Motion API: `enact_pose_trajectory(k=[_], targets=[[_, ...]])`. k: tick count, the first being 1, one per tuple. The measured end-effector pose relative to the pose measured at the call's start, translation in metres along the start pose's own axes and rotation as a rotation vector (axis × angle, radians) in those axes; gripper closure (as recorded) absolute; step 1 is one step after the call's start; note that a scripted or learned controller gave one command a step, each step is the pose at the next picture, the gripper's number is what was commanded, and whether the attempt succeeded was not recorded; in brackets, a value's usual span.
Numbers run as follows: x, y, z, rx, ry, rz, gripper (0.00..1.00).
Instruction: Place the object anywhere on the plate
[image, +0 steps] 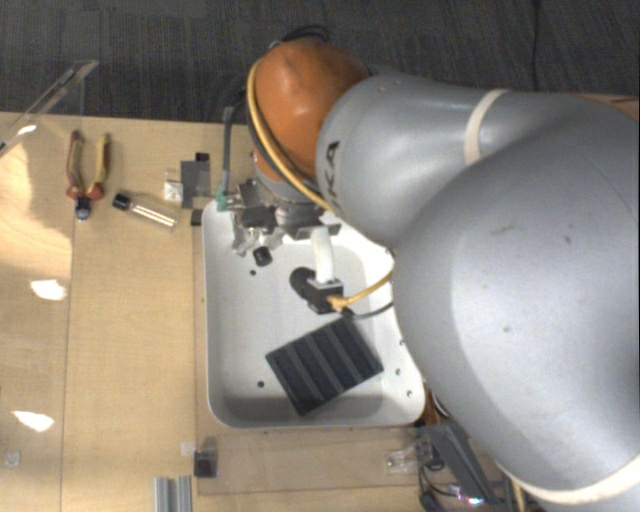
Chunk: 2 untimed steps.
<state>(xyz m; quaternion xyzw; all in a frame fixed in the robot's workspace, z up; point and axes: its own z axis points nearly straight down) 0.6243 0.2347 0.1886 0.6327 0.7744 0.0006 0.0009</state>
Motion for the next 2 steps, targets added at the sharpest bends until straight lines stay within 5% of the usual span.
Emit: enact_pose_trajectory(k=[1, 2], targets=[[0.000, 0.000, 0.000, 0.000, 0.000, -0.001, 0.00], [-0.015, -0.010, 0.093, 0.000, 0.002, 0.225, 0.00]])
